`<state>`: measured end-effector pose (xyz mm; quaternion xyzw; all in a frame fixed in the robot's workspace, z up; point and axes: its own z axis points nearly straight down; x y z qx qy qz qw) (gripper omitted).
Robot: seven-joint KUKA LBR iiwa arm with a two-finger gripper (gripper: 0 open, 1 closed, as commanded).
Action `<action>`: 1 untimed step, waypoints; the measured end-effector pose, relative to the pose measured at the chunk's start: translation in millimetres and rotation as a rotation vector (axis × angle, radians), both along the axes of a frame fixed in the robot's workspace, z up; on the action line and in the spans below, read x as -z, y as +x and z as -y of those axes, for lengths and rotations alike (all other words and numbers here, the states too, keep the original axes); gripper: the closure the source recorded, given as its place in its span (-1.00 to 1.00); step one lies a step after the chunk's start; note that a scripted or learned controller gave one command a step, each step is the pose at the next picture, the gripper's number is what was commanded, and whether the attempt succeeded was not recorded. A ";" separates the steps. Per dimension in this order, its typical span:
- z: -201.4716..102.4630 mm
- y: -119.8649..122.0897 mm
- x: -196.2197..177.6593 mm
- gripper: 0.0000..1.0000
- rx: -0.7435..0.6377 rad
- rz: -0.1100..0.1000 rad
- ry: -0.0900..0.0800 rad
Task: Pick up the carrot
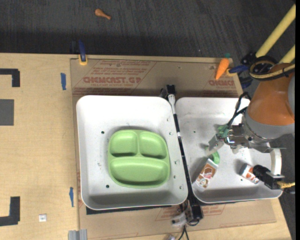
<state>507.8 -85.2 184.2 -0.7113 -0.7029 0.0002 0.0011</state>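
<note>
At the near side of the right bin (197, 117) a small white packet with red and brown print (205, 174) lies tilted on the bin floor, close to the rim shared with the left bin (84, 140); to its right, nearer the outer wall, sits a small red-and-white thing (248, 172), too small to name; just beyond the packet lies a small green piece (215, 157); the gripper (217, 140) hangs low over the middle of the right bin, just beyond that green piece, and whether it is spread wide or closed I cannot tell, nor can anything be seen held in it; the arm (272, 103), its orange band uppermost, reaches in from the right over the bin's outer wall; in the left bin a green divided plate (138, 157) rests flat in the centre, two small compartments on the far side and one long one on the near side; both bins stand on a brown cardboard sheet (117, 75) laid on the pale bench (33, 140); the carrot (222, 68) lies on that sheet beyond the far rim of the right bin, outside both bins, its green end pointing away, well apart from the gripper; farther still, a small orange thing (102, 14) lies on the dark floor.
</note>
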 end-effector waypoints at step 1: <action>-63.0 -28.8 -0.1 -1.00 0.266 -0.002 0.000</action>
